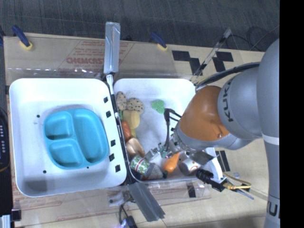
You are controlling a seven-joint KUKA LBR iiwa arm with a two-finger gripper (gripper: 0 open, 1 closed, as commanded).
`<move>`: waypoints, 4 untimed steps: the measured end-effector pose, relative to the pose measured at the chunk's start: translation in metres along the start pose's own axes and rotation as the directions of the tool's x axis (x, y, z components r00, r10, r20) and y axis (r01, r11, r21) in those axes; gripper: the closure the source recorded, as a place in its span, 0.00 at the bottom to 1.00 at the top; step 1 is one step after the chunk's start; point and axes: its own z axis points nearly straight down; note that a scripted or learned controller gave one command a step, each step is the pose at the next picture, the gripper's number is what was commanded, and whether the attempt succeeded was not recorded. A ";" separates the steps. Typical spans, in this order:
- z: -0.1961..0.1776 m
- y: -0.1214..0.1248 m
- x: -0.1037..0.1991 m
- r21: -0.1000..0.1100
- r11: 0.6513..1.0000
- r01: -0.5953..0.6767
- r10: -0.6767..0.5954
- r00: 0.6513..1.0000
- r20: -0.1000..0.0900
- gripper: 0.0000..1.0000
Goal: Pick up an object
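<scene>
Resting on a cardboard-covered bench (57, 56), two white bins (23, 99) sit side by side.

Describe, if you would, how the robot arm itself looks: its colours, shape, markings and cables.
The arm is thick, rounded and light grey, with a glossy orange band above the wrist. Dark letters reading KUKA run along the grey shell beside that band. Black cables loop by the wrist, and the gripper area is dark metal hardware.

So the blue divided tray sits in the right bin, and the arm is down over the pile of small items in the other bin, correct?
Not quite. The camera view shows the blue divided tray in the left bin, not the right one. The arm is down over the small items in the right bin.
</scene>
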 end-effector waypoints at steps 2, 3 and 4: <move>-0.008 0.060 -0.076 0.000 0.955 -0.295 0.295 0.955 0.003 1.00; -0.007 0.060 -0.076 0.001 0.956 -0.295 0.295 0.956 0.003 0.00; -0.013 0.060 -0.076 0.005 0.956 -0.293 0.293 0.956 0.002 1.00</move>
